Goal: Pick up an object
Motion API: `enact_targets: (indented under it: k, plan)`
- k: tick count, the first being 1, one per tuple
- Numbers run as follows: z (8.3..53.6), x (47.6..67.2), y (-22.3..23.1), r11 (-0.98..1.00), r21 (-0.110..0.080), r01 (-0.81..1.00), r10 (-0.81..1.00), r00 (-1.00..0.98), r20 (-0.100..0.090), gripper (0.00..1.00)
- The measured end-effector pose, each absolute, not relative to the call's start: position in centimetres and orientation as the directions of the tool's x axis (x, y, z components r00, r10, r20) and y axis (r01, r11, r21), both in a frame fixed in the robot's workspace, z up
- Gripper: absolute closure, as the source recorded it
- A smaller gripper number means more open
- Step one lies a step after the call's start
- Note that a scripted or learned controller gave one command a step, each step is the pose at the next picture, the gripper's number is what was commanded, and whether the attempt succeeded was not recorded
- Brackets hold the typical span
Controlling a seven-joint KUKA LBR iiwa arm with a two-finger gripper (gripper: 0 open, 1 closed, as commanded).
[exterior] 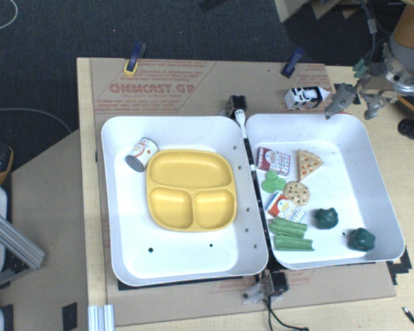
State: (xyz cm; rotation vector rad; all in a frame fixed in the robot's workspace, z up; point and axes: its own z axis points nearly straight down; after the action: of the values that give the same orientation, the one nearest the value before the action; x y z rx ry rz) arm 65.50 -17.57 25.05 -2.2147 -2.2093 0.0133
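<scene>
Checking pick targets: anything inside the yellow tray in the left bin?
The yellow tray shows three compartments with bare yellow floors. A small can lies beside it in the left bin. Whatever's under the tray is covered.

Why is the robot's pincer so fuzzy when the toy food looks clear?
In the camera view the pincer at the top right looks soft and smeared, probably from motion blur, while the pizza slice and the cookie in the right bin show clean edges; the lighting is even, with faint shadows and slight glare on the yellow tray.
</scene>
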Motion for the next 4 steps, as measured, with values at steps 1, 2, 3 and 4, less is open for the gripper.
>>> enact_targets:
  k: [1, 2, 3, 4]
  plan:
    - [26.0, 65.7, -17.5, 0.000, -0.001, 1.000, 1.000, 0.000, 0.000, 0.00]
    - [19.9, 65.7, -18.1, 0.000, -0.004, 1.000, 1.000, 0.000, 0.001, 0.00]
    - [14.9, 66.6, -17.8, 0.002, -0.006, 1.000, 1.000, -0.002, 0.001, 0.00]
    - [9.0, 67.0, -17.0, 0.002, -0.007, 1.000, 1.000, -0.002, 0.002, 0.00]
